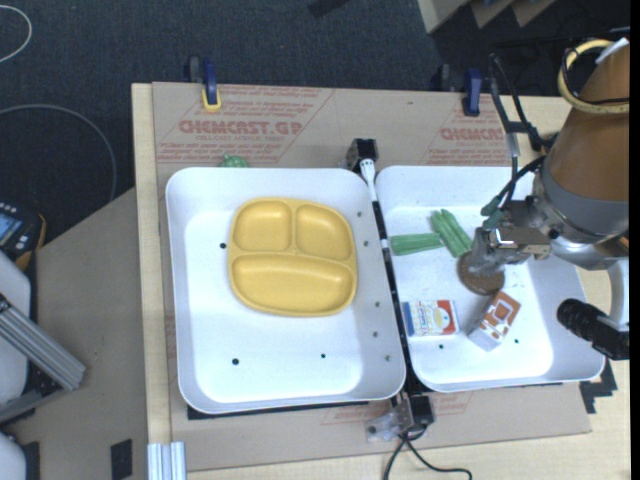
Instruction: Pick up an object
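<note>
The right bin [440, 193] holds two green sticks [432, 235], a small white carton with a colourful label [430, 319], a small orange and white box [495, 321] and a brown round thing [482, 275]. My gripper [492, 253] hangs low in this bin, right over the brown round thing, with the orange and white box just below it. The grey wrist hides the fingertips.
In the left bin [195, 268] lies a yellow divided plate [293, 256]. Blue clamps [208, 80] hold the cardboard sheet at the back edge. Black cables run from the arm across the right bin's far corner [510, 118].
</note>
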{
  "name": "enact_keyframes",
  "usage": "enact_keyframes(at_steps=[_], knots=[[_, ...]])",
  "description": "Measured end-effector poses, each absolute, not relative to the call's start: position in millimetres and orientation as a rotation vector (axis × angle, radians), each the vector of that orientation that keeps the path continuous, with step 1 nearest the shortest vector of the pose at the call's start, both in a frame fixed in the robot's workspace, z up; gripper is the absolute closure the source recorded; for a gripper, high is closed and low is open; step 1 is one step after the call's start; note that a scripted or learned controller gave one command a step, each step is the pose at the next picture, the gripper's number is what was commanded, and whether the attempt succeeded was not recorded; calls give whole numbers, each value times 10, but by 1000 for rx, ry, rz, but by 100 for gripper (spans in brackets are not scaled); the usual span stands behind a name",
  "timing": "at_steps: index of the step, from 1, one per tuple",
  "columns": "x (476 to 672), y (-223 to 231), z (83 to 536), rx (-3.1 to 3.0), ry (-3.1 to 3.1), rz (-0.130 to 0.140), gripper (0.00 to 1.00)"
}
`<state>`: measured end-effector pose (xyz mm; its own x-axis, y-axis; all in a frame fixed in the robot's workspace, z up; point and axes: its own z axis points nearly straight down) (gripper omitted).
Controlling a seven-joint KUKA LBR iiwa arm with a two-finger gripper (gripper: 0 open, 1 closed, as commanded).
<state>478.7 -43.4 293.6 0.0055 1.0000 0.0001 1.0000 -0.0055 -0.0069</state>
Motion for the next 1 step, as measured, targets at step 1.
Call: enact_keyframes(at_steps=[1], knots=[[4886,-1059,2335,-2224,-2214,4,100]])
